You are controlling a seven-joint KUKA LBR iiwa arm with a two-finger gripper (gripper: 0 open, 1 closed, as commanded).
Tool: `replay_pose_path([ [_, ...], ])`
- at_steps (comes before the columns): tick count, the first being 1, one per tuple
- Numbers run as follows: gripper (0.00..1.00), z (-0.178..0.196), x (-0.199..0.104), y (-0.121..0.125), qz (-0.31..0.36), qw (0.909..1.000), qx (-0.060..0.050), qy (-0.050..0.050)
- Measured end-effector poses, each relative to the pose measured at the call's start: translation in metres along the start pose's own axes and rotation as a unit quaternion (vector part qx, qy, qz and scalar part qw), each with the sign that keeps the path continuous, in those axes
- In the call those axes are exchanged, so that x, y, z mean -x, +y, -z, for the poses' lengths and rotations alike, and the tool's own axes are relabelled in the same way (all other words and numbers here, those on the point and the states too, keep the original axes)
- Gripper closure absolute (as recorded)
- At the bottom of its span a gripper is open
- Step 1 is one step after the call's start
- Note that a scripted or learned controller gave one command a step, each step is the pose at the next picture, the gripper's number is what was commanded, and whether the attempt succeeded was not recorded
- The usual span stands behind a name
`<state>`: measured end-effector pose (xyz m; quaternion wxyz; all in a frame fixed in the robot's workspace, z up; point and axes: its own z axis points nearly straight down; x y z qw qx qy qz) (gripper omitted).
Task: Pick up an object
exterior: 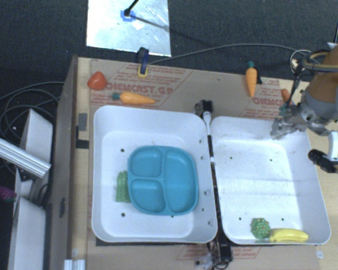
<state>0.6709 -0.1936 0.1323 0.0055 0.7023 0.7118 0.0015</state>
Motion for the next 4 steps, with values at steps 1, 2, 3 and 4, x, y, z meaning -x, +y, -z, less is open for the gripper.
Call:
replay_pose_path([
  [1,1.0,0.011,0.0,0.001,0.002,1.0,0.002,-0.001],
  [2,1.0,0.023,0.0,0.002,0.004,1.0,0.004,-0.002],
  [3,1.0,0.034,0.001,0.004,0.006,1.0,0.006,-0.003],
  [4,1.0,0.046,0.001,0.005,0.008,0.9999,0.007,-0.005],
])
